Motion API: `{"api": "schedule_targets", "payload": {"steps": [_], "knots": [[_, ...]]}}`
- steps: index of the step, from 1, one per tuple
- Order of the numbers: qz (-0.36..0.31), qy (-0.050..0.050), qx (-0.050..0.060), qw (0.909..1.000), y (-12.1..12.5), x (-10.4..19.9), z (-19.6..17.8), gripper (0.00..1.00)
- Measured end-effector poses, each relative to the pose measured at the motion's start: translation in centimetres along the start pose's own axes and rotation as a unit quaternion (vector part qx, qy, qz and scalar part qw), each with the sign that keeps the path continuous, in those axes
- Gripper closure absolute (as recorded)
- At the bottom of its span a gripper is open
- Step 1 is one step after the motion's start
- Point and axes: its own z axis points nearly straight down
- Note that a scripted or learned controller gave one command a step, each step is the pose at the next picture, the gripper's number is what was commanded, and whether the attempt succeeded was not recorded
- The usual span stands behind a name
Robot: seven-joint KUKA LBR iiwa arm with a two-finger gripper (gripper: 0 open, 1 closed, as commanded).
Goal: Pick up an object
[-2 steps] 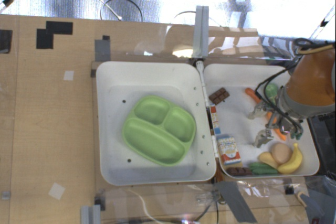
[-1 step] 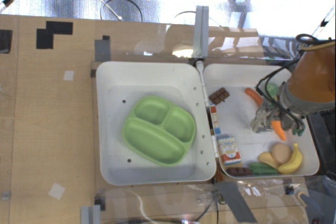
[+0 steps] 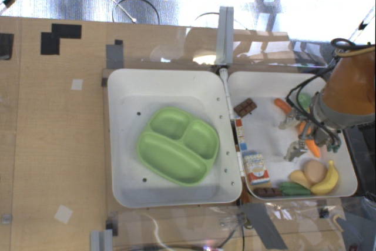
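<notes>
Orange carrot point(image 3: 313, 147) between spread fingers of open claw point(image 3: 292, 137), right bin point(image 3: 267, 126), banana point(image 3: 327, 180) nearby.

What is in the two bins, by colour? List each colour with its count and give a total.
Green: 2, divided plate, long pod
Brown: 2, chocolate piece, dark bar
Orange: 2, carrot, second carrot
Yellow: 2, banana, yellow lump
Tan: 1, egg
Printed: 1, small carton
Total: 10 clearly visible
</notes>
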Motion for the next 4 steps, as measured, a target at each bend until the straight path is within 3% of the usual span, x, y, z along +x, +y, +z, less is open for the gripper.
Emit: {"api": "schedule_targets", "payload": {"steps": [1, 2, 3, 4], "knots": [[0.042, 0.009, -0.001, 0.9991, 2.9, -3.3, 1.6, 0.0], [0.055, 0.008, -0.001, 0.9985, 0.8, 0.5, 1.4, 0.0], [0.09, 0.008, -0.001, 0.9959, 3.6, -4.9, 1.7, 0.0], [-0.032, 0.009, -0.001, 0.9994, -0.9, -5.4, 1.7, 0.0]]}}
